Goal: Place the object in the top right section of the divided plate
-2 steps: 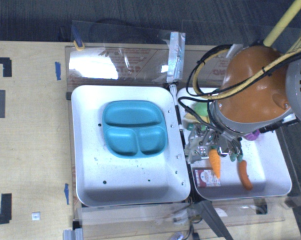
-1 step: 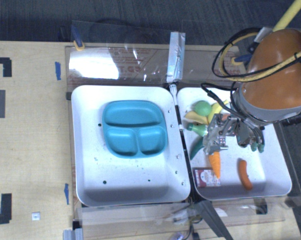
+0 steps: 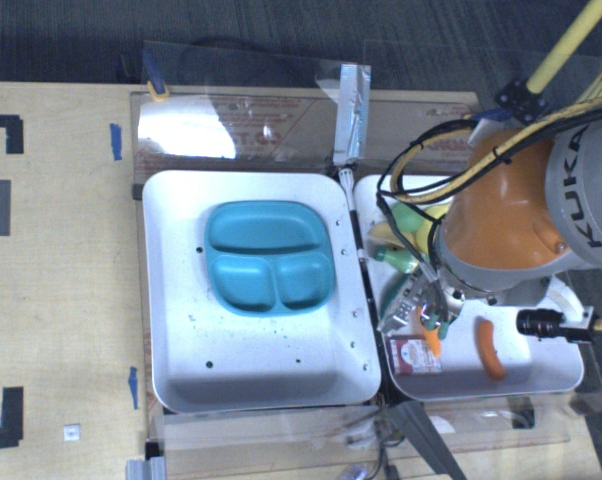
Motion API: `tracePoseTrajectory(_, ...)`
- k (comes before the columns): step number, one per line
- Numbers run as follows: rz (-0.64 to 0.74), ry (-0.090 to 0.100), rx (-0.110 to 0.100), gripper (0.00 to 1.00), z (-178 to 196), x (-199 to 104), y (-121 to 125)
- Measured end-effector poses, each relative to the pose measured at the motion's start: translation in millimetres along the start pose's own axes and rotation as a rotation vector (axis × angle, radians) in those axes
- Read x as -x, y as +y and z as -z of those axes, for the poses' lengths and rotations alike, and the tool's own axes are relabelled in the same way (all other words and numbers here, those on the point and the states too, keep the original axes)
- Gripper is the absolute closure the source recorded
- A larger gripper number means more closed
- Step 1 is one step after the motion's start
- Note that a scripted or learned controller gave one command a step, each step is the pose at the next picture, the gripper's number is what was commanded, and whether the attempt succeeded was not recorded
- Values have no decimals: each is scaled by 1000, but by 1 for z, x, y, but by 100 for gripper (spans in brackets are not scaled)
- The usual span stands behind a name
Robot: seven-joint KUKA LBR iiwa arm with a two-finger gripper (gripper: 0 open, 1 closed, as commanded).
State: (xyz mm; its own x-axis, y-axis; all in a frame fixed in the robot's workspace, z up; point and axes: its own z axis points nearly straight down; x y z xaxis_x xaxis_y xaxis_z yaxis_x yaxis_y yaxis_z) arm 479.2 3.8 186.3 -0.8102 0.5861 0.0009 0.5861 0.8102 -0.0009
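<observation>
A blue divided plate (image 3: 271,256) lies in the left white bin (image 3: 181,358), with one wide section at the back and two smaller ones at the front. My gripper (image 3: 419,313) hangs low over the left part of the right bin (image 3: 556,373), under the orange wrist band (image 3: 501,218). It is above a clutter of small objects. A small orange piece (image 3: 434,341) sits just below it, and a dark red and white packet (image 3: 416,356) lies in front. The arm hides much of this bin.
An orange sausage-shaped object (image 3: 490,348) lies at the right bin's front. Green (image 3: 396,258) and yellow (image 3: 411,213) items sit by the wall between the bins. Cables loop above the wrist. A clear panel (image 3: 353,108) stands behind the bins.
</observation>
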Motion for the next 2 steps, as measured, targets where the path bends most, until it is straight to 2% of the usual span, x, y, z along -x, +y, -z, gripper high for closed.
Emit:
tracePoseTrajectory(1, -103, -6, -1, 100, -2, 85, -118)
tracePoseTrajectory(2, -150, -13, 7, 100, -84, 63, -81)
